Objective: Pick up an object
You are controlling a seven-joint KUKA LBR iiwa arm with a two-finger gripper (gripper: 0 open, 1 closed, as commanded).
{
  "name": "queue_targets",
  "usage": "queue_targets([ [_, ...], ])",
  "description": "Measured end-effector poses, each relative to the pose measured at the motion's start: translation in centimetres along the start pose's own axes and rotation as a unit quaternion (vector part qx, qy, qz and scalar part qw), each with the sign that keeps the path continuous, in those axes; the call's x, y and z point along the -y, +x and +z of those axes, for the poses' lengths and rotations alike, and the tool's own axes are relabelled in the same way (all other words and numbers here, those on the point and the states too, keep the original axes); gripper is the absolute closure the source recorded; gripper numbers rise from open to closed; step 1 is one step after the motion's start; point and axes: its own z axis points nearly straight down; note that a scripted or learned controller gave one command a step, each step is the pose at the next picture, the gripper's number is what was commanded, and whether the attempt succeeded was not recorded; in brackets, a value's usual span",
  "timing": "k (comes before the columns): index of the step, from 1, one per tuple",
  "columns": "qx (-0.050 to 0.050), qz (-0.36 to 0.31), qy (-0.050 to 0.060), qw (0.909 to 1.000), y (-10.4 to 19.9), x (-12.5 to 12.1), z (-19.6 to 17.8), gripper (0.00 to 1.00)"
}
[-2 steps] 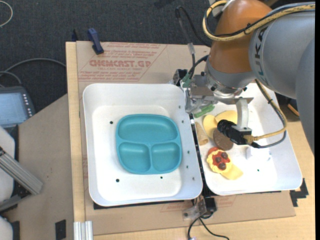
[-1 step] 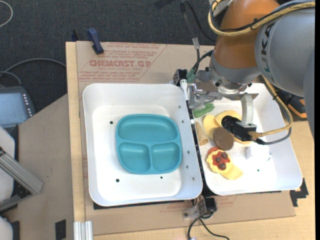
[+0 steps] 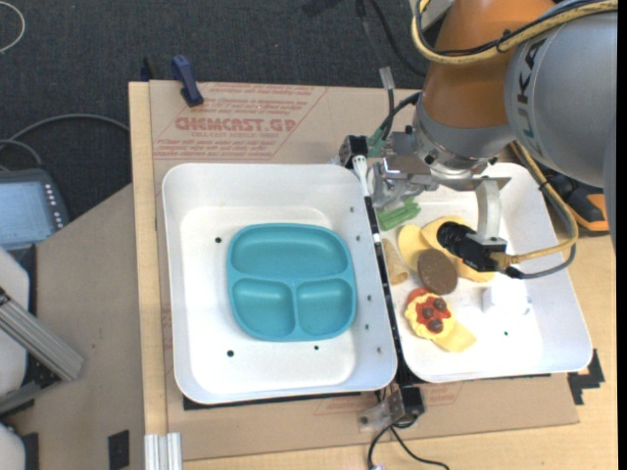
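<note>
My gripper [image 3: 396, 186] hangs below the big grey and orange wrist, low over the left back part of the right bin [image 3: 549, 346]. Just under it lies a green toy piece [image 3: 400, 213], close to the wall between the bins; whether the gripper touches it cannot be told. In front of that sit a yellow piece [image 3: 415, 240], a round brown cookie [image 3: 438, 271] and a yellow slice with red topping [image 3: 437, 318]. A thin tan stick [image 3: 395, 261] lies along the divider.
The left bin [image 3: 186, 262] holds a teal divided plate [image 3: 290, 281]. A black fitting [image 3: 468, 246] with a yellow cable [image 3: 545, 255] crosses the right bin from the arm. A blue clamp [image 3: 186, 79] sits on the cardboard at the back left.
</note>
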Motion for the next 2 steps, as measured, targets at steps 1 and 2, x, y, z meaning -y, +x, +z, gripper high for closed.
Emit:
queue_targets([
  [1,-0.001,0.000,0.004,1.0000,1.4,8.0,-2.8,1.00],
  [2,0.000,-0.002,0.003,1.0000,6.6,2.6,4.0,1.00],
])
